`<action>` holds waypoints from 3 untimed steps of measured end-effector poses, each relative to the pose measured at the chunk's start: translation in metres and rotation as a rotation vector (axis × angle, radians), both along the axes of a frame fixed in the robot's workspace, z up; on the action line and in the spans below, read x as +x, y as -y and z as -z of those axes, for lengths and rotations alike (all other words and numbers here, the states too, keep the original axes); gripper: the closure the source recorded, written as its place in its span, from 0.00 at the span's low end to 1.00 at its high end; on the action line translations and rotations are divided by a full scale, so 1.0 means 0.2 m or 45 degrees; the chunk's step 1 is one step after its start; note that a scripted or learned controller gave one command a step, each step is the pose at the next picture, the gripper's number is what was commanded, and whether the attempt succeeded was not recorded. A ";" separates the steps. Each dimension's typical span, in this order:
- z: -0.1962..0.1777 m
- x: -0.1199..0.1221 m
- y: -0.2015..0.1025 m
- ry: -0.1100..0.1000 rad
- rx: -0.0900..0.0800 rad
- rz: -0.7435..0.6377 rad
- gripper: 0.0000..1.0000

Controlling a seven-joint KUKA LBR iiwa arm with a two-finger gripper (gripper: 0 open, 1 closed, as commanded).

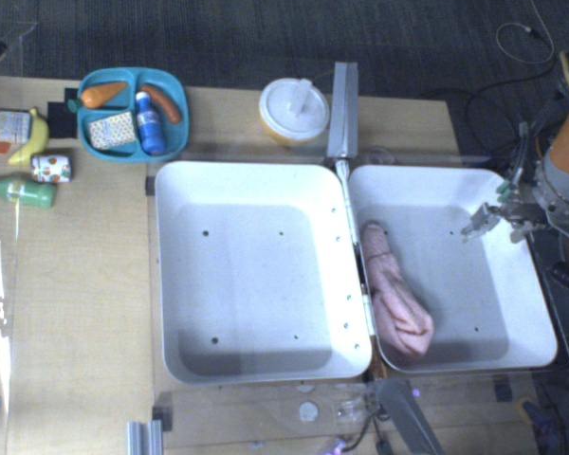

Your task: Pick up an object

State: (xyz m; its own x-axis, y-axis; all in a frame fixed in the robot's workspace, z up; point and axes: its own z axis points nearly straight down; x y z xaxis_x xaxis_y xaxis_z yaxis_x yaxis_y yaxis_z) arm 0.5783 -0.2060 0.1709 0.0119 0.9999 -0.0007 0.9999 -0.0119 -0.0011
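Observation:
A pink, soft, rolled object (394,292) lies in the right bin (493,349), along its left wall, slanting from upper left to lower right. My gripper (500,227) hangs over the right bin's upper right part, well to the right of the pink object and apart from it. It is open, with nothing between its fingers. The grey arm with its orange band (567,150) comes in from the right edge.
The left bin (171,254) sits beside the right one, with a metal divider bar (342,112) behind their seam. On the bench at the back are a white lidded cup (294,110), a blue tray of toy food (133,112), a banana (30,138) and small items at the far left.

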 end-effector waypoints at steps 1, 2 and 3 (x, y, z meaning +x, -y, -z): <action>0.39 -0.25 -0.20 0.008 0.000 -0.054 0.00; 0.42 0.00 -0.06 0.015 -0.002 -0.045 0.00; 0.43 0.33 -0.09 0.010 -0.001 -0.074 0.00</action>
State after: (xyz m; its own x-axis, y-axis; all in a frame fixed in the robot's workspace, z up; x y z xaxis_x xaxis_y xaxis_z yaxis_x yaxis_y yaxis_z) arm 0.6436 -0.1874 0.0859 -0.0463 0.9989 -0.0013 0.9989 0.0463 0.0064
